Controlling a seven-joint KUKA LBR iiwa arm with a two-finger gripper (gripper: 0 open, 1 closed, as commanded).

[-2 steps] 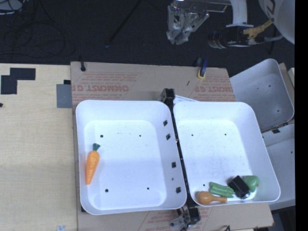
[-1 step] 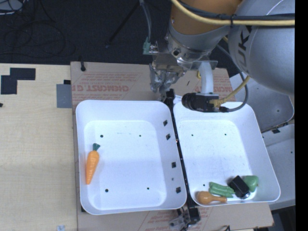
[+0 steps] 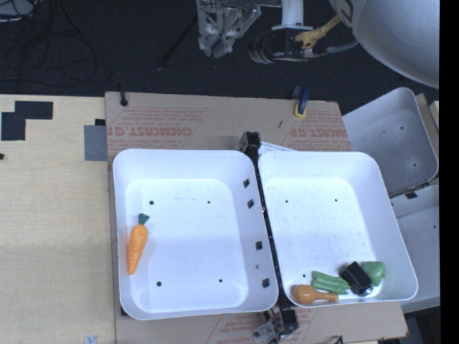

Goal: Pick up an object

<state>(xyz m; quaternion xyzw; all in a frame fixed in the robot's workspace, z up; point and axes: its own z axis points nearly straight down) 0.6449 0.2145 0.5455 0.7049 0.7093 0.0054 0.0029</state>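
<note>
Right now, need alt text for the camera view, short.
Two shallow white bins sit side by side on a bench: the left bin holds a toy carrot by its left wall, and the right bin holds a small cluster in its near right corner, an orange piece, green pieces and a black block. The gripper hangs at the top, beyond both bins.

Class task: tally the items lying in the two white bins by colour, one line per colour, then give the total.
Orange: 2, the carrot and the orange piece
Green: 2, the green pod and the green piece
Black: 1, the black block
Total: 5
</note>
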